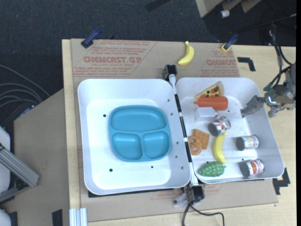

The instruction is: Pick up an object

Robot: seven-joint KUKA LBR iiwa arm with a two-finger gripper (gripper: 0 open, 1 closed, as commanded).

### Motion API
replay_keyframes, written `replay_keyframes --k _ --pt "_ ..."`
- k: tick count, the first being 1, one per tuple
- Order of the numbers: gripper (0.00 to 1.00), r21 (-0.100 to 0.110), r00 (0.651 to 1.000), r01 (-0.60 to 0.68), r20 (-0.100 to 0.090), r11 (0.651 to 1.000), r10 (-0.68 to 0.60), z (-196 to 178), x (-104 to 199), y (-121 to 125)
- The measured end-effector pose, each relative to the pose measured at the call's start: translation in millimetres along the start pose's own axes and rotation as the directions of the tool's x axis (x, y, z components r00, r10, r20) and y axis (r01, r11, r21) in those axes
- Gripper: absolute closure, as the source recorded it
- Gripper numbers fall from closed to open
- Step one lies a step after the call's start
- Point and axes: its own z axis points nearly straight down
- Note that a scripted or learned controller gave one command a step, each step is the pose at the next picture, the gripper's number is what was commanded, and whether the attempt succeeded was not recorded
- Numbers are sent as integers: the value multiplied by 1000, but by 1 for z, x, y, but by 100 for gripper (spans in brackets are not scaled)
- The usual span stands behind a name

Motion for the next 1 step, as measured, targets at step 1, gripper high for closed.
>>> replay_keyframes --k 1 --pt "0 2 1000 1 -1 1000 -1 145 36 100"
